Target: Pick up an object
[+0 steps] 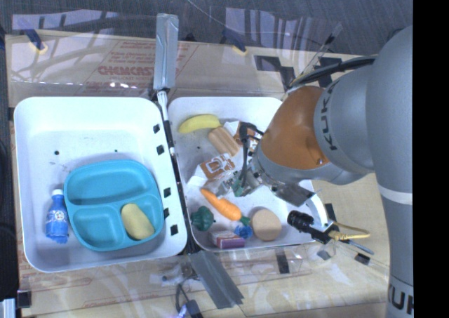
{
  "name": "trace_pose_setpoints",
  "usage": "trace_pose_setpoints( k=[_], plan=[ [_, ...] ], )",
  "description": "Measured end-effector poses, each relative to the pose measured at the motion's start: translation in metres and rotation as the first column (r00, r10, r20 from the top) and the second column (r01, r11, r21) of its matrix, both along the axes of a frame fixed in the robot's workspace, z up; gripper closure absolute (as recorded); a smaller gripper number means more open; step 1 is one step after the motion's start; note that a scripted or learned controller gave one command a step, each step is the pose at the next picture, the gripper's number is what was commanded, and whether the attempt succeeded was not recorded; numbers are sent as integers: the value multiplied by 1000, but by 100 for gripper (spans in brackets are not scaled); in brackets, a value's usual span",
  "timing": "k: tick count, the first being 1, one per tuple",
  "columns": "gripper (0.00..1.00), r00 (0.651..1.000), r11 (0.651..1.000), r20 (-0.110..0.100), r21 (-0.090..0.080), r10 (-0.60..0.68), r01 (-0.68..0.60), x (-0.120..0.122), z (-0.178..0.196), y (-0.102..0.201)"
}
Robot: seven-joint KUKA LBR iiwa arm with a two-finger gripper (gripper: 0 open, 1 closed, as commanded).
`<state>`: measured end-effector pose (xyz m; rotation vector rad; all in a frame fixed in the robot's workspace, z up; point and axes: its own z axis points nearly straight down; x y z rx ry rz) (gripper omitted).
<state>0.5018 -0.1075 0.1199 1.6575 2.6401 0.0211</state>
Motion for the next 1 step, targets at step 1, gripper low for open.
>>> trace_pose_setpoints(
  k=[1],
  plan=[
    [100,998,998,-22,0,-58,58,6,-26,9]
  ],
)
